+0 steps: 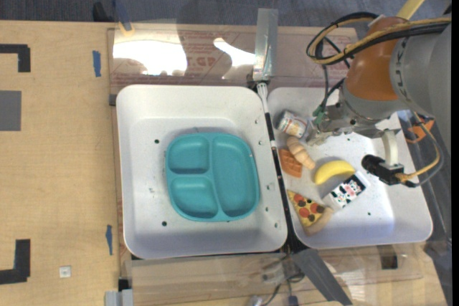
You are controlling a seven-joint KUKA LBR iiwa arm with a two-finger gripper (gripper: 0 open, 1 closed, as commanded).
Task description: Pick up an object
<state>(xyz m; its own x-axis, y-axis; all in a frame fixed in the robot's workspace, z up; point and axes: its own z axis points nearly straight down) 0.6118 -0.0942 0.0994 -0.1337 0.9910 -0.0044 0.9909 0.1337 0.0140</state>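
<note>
On the counter [57,154] sit two white bins. The left bin [136,118] holds one teal divided plate [212,177]. The right bin [409,218] holds one banana [334,170], one pizza slice [310,211], one small jar [292,125], one croissant [301,153] and one domino-patterned block [346,191]. The tool [331,120] hangs near the jar; whether it is spread I cannot tell.

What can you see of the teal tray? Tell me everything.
The teal tray is a rounded-corner rectangle that looks like smooth plastic, split by raised ridges into three compartments: two smaller ones on its left side, one long one on the right. It lies flat, right way up, a little tilted in the view, near the middle of the left bin. Nothing else touches it.
</note>
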